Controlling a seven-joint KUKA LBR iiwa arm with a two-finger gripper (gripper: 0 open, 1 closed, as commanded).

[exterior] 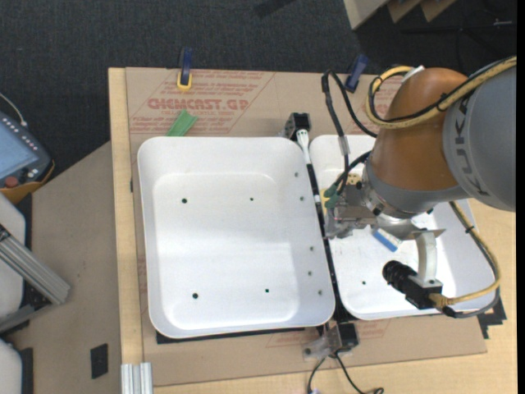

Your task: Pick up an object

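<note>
My gripper (343, 217) is low over the left part of the right bin (361, 298), close to the wall shared with the left bin. The arm's orange band and grey wrist hide much of that bin. A small blue object (383, 240) lies on the bin floor just right of the gripper, partly under the wrist. A bit of green (332, 194) shows right above the gripper at the bin's left wall; I cannot tell what it is or whether it is held.
The left bin (164, 220) sits beside the right one on a cardboard sheet (205, 97). A green strip (182, 123) lies on the cardboard behind the left bin. Blue clamps (185, 61) hold the sheet's far edge.
</note>
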